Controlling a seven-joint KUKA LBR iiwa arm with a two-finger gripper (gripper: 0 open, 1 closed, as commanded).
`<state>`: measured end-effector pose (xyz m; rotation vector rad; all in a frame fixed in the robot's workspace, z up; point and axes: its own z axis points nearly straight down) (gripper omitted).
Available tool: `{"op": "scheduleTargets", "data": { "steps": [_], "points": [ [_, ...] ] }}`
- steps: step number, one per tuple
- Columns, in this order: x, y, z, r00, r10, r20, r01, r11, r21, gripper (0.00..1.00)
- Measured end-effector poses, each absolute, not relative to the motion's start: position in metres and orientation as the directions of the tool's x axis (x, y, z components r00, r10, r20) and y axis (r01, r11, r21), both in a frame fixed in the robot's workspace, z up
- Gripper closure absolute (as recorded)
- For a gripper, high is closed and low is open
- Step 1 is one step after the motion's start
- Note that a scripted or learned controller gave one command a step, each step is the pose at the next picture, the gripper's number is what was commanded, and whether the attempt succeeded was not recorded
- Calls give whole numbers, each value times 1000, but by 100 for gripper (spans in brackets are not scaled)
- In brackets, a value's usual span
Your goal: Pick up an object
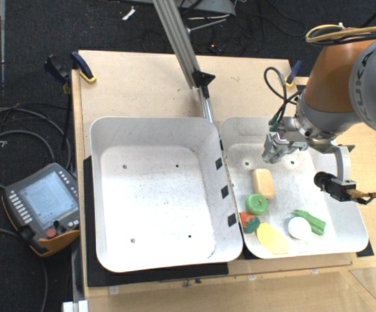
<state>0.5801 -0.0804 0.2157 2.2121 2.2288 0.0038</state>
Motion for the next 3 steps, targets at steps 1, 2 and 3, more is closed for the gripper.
{"op": "scheduleTargets", "data": {
  "steps": [1, 2, 3],
  "points": [
    [603, -35, 227, -8, 1000, 1, 1000, 8, 4, 100],
    [621, 26, 236, -9, 1000, 3, 1000, 9, 3, 100],
    [636, 79, 225, -8, 1000, 1, 1000, 8, 1, 100]
  ]
}}
